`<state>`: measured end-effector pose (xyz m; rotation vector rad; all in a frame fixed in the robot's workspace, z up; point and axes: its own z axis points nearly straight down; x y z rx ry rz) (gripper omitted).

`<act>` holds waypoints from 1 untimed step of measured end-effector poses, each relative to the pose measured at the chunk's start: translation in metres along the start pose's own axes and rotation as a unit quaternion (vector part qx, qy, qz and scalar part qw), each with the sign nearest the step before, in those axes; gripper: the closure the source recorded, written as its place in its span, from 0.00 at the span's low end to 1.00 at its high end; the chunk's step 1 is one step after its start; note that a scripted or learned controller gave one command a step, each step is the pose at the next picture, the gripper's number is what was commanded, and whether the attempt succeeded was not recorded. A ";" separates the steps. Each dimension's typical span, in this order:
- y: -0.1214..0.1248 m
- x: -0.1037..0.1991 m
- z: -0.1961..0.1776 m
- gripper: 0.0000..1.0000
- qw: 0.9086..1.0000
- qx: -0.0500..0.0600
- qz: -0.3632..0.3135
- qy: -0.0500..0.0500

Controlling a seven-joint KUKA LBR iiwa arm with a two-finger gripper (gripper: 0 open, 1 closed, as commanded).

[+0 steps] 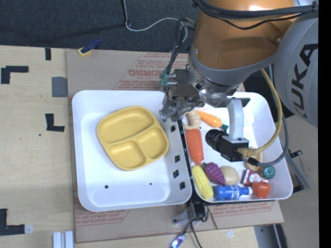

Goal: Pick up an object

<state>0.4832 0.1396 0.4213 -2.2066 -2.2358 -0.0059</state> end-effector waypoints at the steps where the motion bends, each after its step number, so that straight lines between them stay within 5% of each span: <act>1: 0.000 -0.006 -0.008 1.00 1.000 0.002 0.005 -0.002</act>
